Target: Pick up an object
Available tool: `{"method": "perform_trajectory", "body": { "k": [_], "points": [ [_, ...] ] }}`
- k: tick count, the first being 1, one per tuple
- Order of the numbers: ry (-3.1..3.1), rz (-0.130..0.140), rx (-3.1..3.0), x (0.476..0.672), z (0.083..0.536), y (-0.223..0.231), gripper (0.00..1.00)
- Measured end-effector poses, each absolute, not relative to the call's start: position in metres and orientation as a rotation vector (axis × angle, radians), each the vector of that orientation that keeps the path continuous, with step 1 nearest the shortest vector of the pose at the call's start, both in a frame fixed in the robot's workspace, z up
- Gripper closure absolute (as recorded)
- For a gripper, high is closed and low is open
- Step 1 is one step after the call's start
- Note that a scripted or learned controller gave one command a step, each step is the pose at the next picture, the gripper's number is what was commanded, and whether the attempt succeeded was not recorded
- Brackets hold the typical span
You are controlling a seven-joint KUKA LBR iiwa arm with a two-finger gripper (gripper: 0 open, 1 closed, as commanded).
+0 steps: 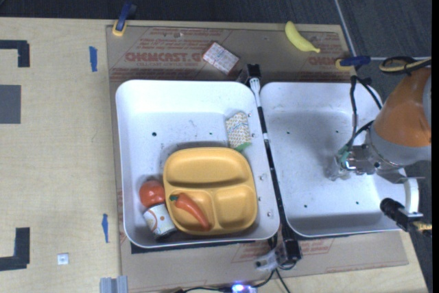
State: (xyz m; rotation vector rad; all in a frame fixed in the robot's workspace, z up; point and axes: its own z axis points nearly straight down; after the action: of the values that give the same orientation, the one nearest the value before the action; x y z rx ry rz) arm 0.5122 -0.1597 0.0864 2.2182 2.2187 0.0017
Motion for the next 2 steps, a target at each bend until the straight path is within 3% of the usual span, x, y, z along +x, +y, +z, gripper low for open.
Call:
{"method": "perform_trajectory", "body": {
  "k": [1, 2],
  "points": [
    [2.219, 0.006, 2.214, 0.54, 0.087, -0.105, 1.0],
    [2.22, 0.0, 2.22, 0.537, 0.13, -0.174, 1.0]
  ]
}}
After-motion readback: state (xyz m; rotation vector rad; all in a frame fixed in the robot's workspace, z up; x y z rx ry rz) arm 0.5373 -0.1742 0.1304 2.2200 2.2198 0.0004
